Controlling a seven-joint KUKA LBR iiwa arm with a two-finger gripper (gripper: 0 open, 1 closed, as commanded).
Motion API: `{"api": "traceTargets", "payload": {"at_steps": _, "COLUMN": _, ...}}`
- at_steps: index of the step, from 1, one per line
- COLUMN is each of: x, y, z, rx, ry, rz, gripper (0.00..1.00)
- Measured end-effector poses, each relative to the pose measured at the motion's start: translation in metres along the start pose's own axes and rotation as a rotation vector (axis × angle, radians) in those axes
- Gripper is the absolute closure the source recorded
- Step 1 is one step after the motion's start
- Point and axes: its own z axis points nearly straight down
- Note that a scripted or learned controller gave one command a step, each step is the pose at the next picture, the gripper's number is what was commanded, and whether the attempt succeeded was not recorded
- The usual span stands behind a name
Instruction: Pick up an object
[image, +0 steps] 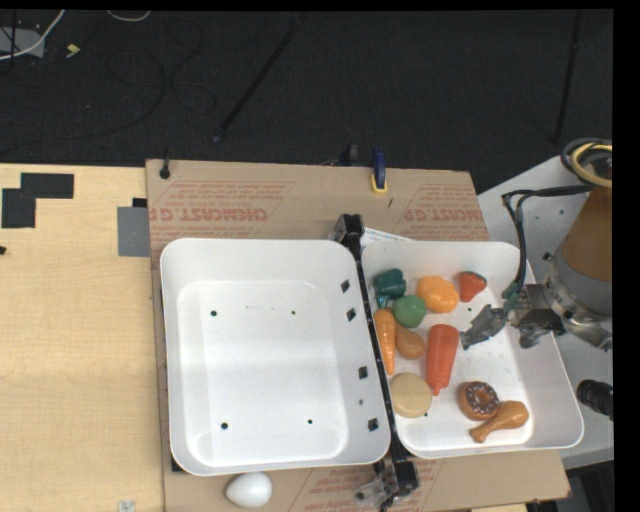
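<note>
The right bin (545, 385) holds several toy foods. Along its far side lie a dark green pepper (388, 283), a green ball (409, 311), an orange fruit (437, 293) and a red strawberry (471, 285). Nearer lie a thin orange carrot (384, 338), a brown potato (410, 344), a red carrot (441, 357), a beige bun (410, 394), a chocolate donut (479, 399) and a drumstick (498, 420). My gripper (507, 330) hangs open over the bin's right part, just right of the red carrot, with nothing between its fingers.
The left bin (262, 350) sits beside the right one, with a black divider (365, 340) between them. A white egg (248, 489) lies on the cardboard in front of the left bin. The arm's body (590, 260) stands at the right.
</note>
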Motion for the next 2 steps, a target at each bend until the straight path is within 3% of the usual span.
{"api": "traceTargets", "payload": {"at_steps": 1, "x": 0.045, "y": 0.013, "z": 0.123, "rx": 0.01, "ry": 0.003, "rz": -0.003, "gripper": 0.0}}
{"api": "traceTargets", "payload": {"at_steps": 2, "x": 0.05, "y": -0.019, "z": 0.154, "rx": -0.014, "ry": -0.005, "rz": 0.005, "gripper": 0.0}}
